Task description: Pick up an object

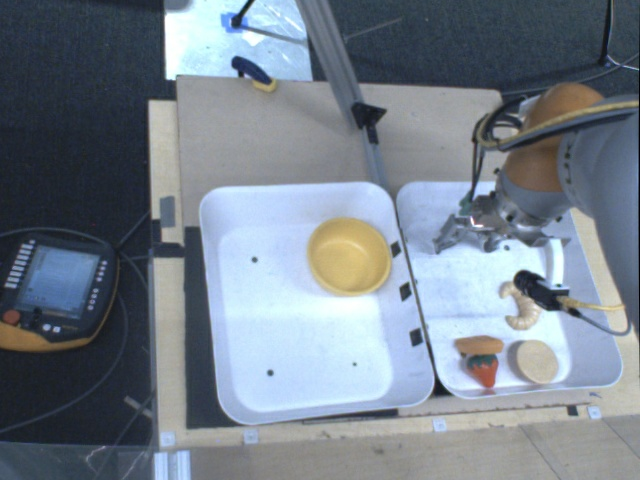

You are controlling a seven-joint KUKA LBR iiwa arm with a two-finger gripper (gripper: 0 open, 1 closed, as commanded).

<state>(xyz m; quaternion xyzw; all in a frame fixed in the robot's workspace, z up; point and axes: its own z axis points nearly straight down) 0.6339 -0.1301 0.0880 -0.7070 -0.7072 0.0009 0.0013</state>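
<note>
The shrimp (pixel 521 306), hot dog (pixel 479 345), strawberry (pixel 484 368) and cookie (pixel 537 361) lie together at the right bin's (pixel 440 203) near edge, free to be picked. The gripper (pixel 447 238) hangs over its far part, grasping nothing; its closure is unclear. The bowl (pixel 349 256) sits in the left bin (pixel 225 268).

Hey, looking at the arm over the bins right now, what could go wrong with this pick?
The gripper hangs over a bare patch of the right bin, so closing there would likely catch nothing. The small items, the shrimp-like piece, the round disc and the red and orange pieces, sit crowded near the bin's front corner, so a grab could nudge neighbours or hit the wall.
</note>
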